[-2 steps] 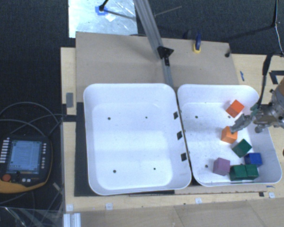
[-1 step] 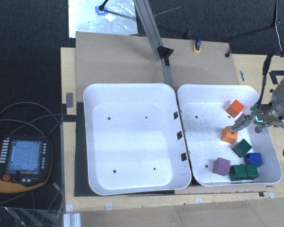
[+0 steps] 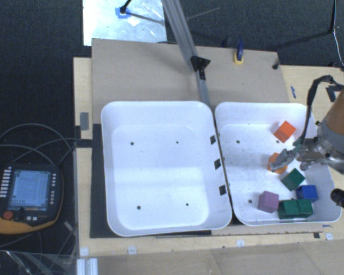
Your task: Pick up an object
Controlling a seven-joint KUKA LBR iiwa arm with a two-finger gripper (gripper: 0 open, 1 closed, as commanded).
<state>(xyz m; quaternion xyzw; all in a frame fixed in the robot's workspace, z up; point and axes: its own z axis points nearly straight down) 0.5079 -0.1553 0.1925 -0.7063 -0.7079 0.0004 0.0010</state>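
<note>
I saw 6 blocks [image 3: 292, 179] crowding the right bin [image 3: 241, 153] from 1 to 6 o'clock; its 9 o'clock side lay open.

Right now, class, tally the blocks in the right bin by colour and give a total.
Orange: 2
Green: 2
Blue: 1
Purple: 1
Total: 6

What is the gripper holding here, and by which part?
Cannot be told: the gripper is low over a small orange block in the right bin.
</note>
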